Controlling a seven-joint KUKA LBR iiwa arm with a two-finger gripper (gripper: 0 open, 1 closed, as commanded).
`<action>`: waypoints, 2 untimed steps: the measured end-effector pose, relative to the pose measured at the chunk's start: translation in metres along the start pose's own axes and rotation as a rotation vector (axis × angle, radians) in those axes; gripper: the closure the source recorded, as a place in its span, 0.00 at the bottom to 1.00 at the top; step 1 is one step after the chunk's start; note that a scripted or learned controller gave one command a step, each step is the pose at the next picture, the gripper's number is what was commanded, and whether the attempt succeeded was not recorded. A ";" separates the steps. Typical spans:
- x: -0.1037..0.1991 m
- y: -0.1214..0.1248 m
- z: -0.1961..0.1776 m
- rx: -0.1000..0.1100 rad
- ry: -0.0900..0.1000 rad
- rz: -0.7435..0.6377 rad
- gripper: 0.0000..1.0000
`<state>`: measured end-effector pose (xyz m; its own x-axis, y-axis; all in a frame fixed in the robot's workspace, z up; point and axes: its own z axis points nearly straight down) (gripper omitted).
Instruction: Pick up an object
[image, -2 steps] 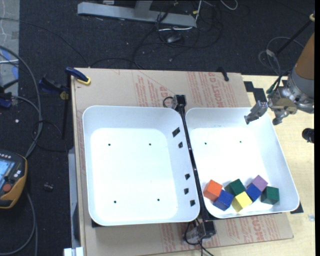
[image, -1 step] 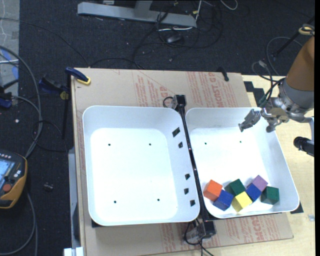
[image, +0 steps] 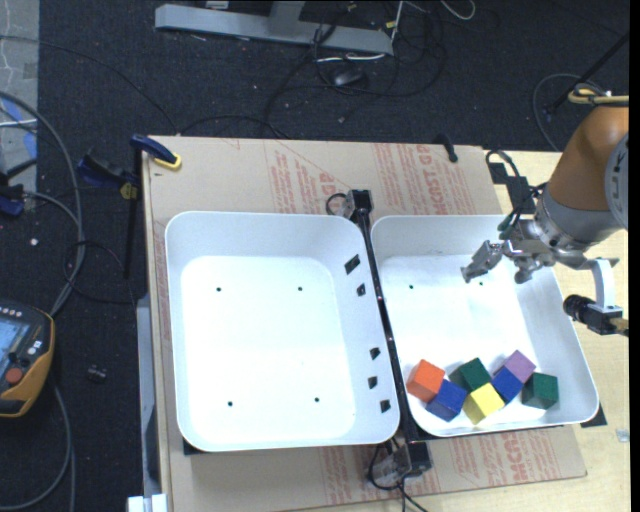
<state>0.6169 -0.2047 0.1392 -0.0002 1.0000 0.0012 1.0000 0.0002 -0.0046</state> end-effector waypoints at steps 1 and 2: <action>0.001 -0.001 0.053 0.000 0.000 0.000 0.00; 0.000 0.001 0.039 -0.006 -0.002 0.000 1.00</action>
<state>0.6175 -0.2044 0.0999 -0.0006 1.0000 -0.0003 1.0000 0.0006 0.0016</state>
